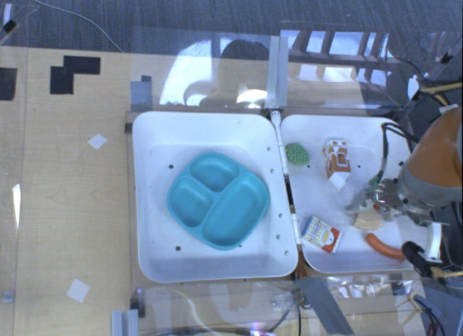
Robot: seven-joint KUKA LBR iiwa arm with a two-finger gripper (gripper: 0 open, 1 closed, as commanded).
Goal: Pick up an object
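Observation:
My gripper hangs low over the right side of the right bin, on the grey arm with the orange band reaching in from the right. Just below its tip lies a pale beige slice-shaped piece, close to it or touching; I cannot tell which. An orange sausage lies near the bin's front right. A small red, yellow and white box rests at the front left. A brown and white carton and a green round object sit toward the back.
The left bin holds a blue divided plate at its middle. A raised rim separates the two bins. Cables and black hardware crowd the right edge beside the arm.

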